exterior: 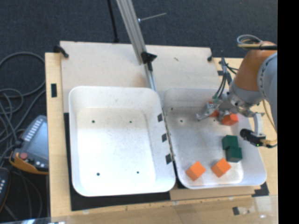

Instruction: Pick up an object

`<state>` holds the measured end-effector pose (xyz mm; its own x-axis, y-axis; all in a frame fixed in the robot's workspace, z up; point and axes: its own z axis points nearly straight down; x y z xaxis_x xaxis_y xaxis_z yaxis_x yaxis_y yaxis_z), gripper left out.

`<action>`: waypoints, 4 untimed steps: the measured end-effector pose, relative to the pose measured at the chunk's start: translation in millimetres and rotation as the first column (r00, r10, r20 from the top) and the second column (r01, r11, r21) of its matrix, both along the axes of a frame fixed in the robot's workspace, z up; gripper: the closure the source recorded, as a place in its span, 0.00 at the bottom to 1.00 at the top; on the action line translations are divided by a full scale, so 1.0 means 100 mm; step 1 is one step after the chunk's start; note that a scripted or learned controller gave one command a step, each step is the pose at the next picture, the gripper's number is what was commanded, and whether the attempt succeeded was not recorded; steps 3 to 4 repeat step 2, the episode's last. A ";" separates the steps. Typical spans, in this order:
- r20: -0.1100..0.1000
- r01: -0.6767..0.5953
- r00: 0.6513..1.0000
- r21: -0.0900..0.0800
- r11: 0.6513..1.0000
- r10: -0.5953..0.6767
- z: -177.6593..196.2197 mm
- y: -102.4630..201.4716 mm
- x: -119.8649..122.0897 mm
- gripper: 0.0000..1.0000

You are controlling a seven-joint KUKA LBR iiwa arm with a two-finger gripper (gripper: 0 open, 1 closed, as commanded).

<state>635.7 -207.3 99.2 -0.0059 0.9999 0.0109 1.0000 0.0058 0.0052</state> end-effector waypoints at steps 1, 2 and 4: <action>-0.084 0.019 0.996 -0.011 1.000 -0.020 -0.01 0.09 0.32 0.00; -0.090 0.017 0.996 0.024 1.000 -0.015 -0.01 -0.06 0.33 0.00; -0.090 0.017 0.996 0.024 1.000 -0.015 -0.01 -0.06 0.33 0.00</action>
